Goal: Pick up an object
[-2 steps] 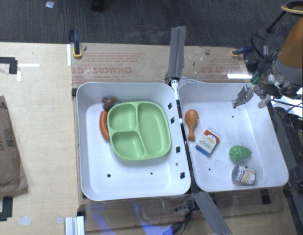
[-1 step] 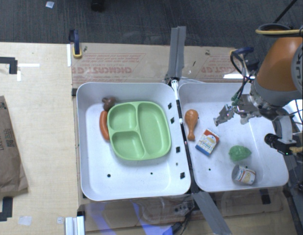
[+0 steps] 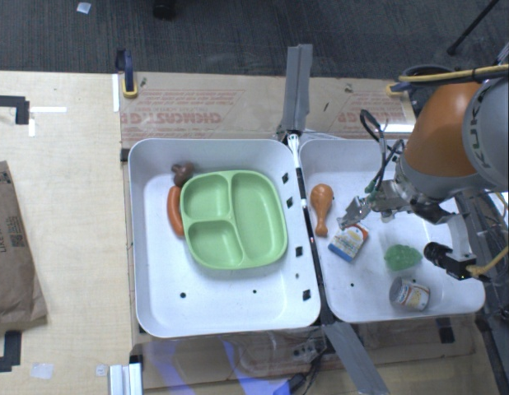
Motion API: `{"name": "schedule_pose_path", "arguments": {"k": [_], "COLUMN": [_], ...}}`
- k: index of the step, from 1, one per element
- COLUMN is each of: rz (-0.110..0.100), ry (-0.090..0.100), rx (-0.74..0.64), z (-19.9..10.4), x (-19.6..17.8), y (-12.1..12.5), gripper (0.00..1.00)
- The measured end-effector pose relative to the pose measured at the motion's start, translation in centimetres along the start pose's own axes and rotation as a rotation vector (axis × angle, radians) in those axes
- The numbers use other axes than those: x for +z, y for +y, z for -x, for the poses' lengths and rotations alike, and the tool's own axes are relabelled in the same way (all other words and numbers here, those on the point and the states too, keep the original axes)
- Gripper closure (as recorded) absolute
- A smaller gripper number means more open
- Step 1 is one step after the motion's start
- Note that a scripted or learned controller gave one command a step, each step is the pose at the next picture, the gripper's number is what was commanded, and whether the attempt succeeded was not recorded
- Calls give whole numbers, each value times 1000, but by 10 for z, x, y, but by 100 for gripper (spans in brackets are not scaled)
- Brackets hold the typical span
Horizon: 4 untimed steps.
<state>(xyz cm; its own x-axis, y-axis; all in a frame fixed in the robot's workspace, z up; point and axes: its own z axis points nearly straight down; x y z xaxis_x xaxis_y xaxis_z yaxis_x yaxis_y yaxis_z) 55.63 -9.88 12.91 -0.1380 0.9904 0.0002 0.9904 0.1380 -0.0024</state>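
Gripper (image 3: 354,214): hung in the right bin (image 3: 460,303), just above the small carton (image 3: 348,243); grip state, I couldn't tell.
Advice: drop straight onto the carton, clear of 1 drumstick (image 3: 321,206).

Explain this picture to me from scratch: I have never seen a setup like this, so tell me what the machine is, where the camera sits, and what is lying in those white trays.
The camera hangs above a bench and looks down at a slant. The grey machine with the orange band is a robot arm reaching in from the right. Its gripper, a two-fingered hand, hovers over the right white bin, above a small blue and white carton. Nothing is visibly held between its fingers. That bin also holds a toy chicken drumstick, a green leafy piece and a small can. The left bin holds a green divided plate, with an orange carrot-like toy and a small brown item beside it.
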Motion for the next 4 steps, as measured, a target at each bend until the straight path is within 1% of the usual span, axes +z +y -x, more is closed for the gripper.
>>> {"name": "schedule_pose_path", "arguments": {"k": [1,2,3,4], "rz": [10,2,3,3], "ry": [-1,-1,-1,-1], "rx": [25,-188,-188,7], "z": [-2,-18,2,7], "x": [33,-62,37,37], "y": [-19,-46,2,1], "gripper": [0,0,0,0]}}
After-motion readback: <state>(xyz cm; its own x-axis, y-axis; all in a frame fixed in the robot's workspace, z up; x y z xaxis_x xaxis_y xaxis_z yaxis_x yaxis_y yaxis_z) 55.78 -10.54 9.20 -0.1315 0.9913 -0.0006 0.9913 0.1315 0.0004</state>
